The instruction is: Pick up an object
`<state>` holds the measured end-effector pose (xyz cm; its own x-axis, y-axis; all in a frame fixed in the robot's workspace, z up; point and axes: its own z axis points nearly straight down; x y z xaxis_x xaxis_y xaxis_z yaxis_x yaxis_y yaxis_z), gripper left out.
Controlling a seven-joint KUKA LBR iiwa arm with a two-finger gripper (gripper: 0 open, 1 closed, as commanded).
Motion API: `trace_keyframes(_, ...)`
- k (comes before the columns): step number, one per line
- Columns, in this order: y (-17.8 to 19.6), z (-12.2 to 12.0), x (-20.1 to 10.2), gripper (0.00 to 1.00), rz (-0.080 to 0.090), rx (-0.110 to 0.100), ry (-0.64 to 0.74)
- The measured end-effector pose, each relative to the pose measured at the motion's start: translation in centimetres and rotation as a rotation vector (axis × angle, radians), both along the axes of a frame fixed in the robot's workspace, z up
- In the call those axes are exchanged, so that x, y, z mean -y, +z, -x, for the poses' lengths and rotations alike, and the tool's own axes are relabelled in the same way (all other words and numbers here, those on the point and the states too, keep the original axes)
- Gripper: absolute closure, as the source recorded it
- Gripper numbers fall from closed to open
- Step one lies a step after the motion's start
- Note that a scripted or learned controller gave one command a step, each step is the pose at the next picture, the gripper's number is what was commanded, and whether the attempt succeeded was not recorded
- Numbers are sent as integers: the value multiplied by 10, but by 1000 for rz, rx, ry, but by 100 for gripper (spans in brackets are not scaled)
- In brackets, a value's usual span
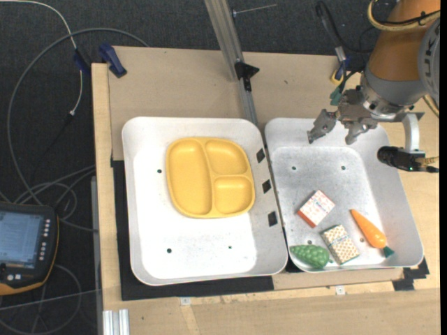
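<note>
Open and holding nothing, my gripper (336, 129) hangs over the right bin's (307, 180) far edge, well apart from the toy carrot (368, 229).

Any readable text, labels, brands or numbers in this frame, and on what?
None can be read.
Red-and-white box: printed face, too blurred.
Patterned box: print too small.
Arm: dark lettering cut by the frame edge, unreadable.
Pendant: screen blurred.
</note>
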<state>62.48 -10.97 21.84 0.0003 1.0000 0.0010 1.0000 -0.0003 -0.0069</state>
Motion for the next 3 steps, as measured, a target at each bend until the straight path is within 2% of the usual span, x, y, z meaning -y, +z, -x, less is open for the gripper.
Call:
trace_keyframes(2, -112, 8, 9, 0, -1, -1, -1)
trace_keyframes(3, -97, 6, 8, 100, -1, 8, 1)
